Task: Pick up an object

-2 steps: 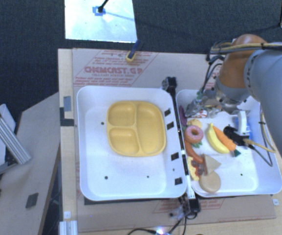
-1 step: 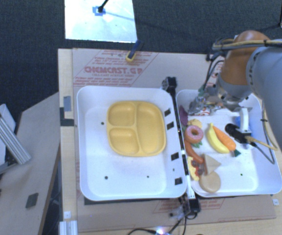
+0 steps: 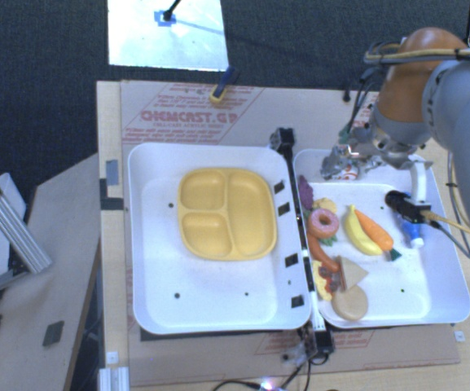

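Objects for picking lie in the right bin (image 3: pixel 446 300), crowded toward its left wall, while the left bin (image 3: pixel 153 300) carries a yellow divided plate (image 3: pixel 225 213) lying flat near its middle. Both white bins sit side by side on the bench (image 3: pixel 112 112). Above the right bin's far rim hangs the grey arm (image 3: pixel 459 104) with its orange band, and its hand (image 3: pixel 342 163) sits low over the bin's far left corner; whether it is open or has hold of anything cannot be told from this angle. Among the objects, a banana (image 3: pixel 357 233) lies just beside a carrot (image 3: pixel 373 230), a pink doughnut (image 3: pixel 325 222) lies to their left, a tan disc (image 3: pixel 350 304) sits near the front wall, and a blue-and-white marker (image 3: pixel 415 210) lies toward the right.
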`<state>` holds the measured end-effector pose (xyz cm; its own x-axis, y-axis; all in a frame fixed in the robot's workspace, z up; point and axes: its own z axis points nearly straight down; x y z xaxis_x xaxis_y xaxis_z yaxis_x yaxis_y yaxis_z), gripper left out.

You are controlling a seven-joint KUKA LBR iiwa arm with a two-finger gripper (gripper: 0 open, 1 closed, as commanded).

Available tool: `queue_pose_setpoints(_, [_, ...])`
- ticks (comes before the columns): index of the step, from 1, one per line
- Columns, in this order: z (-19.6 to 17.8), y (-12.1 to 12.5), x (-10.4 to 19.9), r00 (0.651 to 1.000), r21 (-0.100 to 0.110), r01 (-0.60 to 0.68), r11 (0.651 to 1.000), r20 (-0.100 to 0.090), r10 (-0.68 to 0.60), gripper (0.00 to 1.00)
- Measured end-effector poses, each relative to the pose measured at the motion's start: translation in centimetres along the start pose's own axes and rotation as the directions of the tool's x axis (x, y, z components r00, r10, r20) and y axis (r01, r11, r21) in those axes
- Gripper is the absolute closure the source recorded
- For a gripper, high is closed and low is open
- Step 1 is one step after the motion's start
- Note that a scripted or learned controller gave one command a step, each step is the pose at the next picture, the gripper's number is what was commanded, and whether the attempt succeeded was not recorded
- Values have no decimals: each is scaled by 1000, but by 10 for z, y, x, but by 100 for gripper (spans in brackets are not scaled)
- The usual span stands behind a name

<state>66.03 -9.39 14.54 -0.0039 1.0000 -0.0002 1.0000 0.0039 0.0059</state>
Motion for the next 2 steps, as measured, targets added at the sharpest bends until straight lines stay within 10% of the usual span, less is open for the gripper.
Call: queue_pose_setpoints(2, [-81, 8, -6, 1000, 1, 1, 1000, 0, -1, 100])
